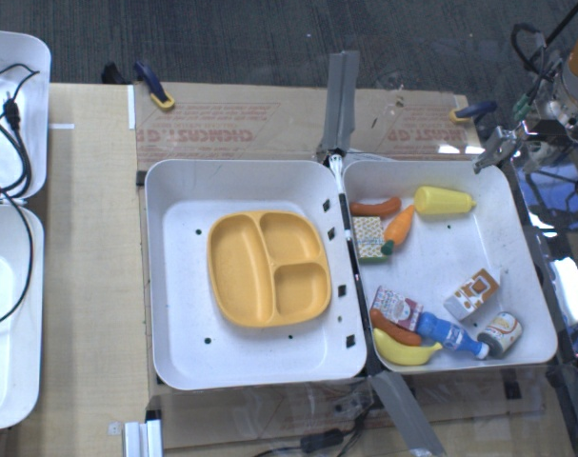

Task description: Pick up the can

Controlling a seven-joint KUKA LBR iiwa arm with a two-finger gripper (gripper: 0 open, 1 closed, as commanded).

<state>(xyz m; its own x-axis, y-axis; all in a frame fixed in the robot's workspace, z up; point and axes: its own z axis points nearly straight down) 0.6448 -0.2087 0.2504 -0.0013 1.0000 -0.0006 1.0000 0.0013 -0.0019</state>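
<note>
From the fixed camera above the bench, my gripper [498,149] sits at the far right corner, just over the upper rim of the right-hand shallow white bin [460,255], and it carries nothing; at this size and angle I cannot tell how it is set. The task's thing, a small cylindrical can with a white and tan label [502,332], lies on its side in the near right corner of that bin, close against the wall and just beside the cap end of a blue plastic bottle [452,335]. A small brown and white carton [471,296] sits just above it. The left bin [174,274] holds a yellow 3-compartment plastic tray [268,267]. I judge this the approach step: nothing is picked yet. The next move calls for travelling along the right wall toward the near corner, then descending onto the can without catching the bottle or the bin wall.
</note>
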